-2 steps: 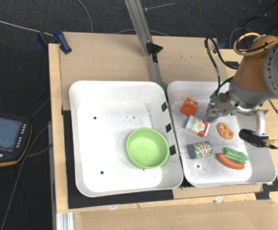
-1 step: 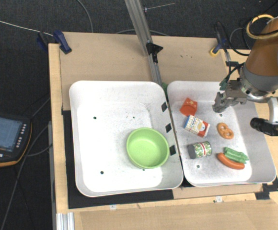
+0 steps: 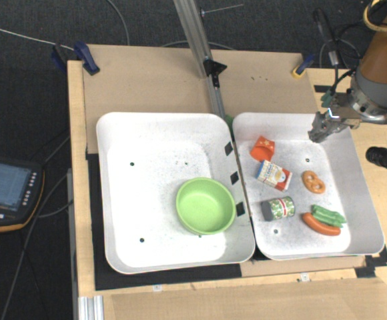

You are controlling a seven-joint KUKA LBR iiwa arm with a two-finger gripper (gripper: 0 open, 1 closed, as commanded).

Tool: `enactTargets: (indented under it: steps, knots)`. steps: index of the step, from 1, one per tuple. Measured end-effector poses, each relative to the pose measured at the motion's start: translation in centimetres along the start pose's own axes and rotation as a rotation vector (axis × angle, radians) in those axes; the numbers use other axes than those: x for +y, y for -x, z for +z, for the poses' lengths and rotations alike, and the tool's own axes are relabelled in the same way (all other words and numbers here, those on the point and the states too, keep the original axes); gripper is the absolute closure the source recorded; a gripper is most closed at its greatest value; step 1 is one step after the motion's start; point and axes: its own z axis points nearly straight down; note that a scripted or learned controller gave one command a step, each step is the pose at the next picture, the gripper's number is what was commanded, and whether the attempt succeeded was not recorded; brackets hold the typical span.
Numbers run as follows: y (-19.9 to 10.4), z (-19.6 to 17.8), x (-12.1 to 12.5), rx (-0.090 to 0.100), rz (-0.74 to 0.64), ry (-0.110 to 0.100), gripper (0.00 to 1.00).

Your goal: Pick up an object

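Observation:
The right bin (image 3: 353, 179) holds several small objects: an orange-red block (image 3: 263, 148), a small white and red carton (image 3: 273, 175), a brown pretzel (image 3: 313, 182), a dark can with a red and green label (image 3: 278, 209), and an orange sausage beside a green vegetable (image 3: 323, 220). A green bowl (image 3: 205, 205) sits in the left bin (image 3: 133, 179) near its right wall. My gripper (image 3: 319, 131) hangs over the far right part of the right bin, above and right of the orange-red block, with nothing seen between its fingers.
A slanted metal pole (image 3: 197, 39) crosses the bench from the top to the gap between the bins. Blue clamps (image 3: 83, 57) sit at the bench's far corners. A handheld control pendant (image 3: 7, 192) lies on the floor at left.

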Motion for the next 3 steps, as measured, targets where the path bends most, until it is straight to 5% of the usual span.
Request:
enactTargets:
  steps: [1,3]
  knots:
    - [0.0,-2.8,0.1,0.001,0.0,-0.002,1.0]
    - [-10.0,-3.6,3.5,0.002,-0.005,-0.005,1.0]
